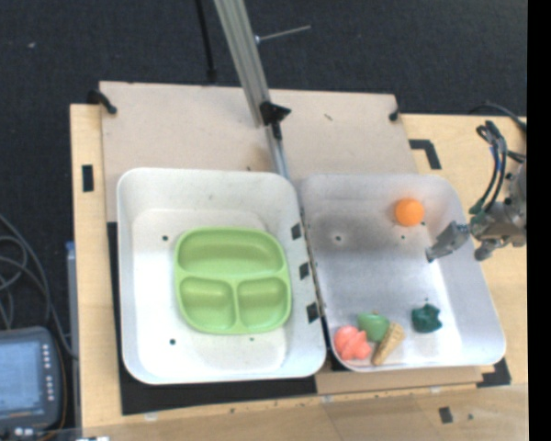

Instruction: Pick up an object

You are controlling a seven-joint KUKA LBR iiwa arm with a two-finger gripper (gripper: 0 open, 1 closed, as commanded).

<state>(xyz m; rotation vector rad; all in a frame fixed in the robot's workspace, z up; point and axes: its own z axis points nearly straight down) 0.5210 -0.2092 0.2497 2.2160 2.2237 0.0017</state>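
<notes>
In the right bin, an orange ball lies near the far right. Along the bin's near edge sit a pink toy, a light green toy, a tan cone-shaped piece and a dark green toy. My gripper hangs over the right bin's right rim, to the right of the ball and slightly nearer than it. It is open, with nothing between its fingers. The orange ball is the closest object and lies apart from it.
The left bin holds a light green divided plate. A metal pole slants up from between the bins at the back. The right bin's dark, worn middle floor is bare. A screen device sits off the bench at lower left.
</notes>
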